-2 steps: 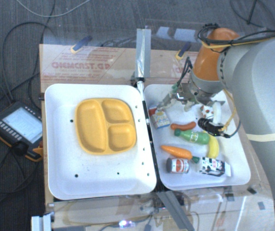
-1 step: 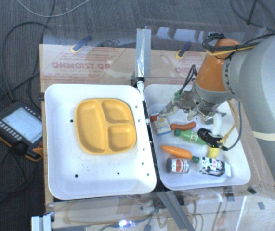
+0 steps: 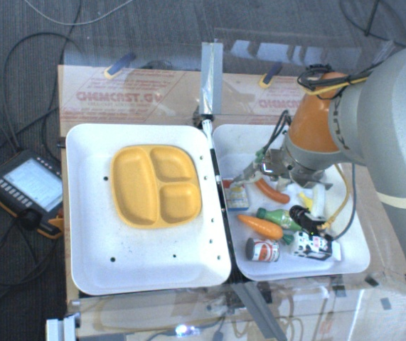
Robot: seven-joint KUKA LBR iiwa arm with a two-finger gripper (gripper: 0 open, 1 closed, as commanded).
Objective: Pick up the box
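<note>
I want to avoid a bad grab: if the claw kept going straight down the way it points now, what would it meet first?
Most likely the small orange carrot lying just under the claw in the right white bin. Depth is hard to judge from above, so the bin floor beside it is possible.

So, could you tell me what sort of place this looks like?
Most likely a robotics lab test bench: a grey and orange robot arm reaches over two white bins, a handheld control pendant lies on the carpet, and loose cables trail about.
</note>
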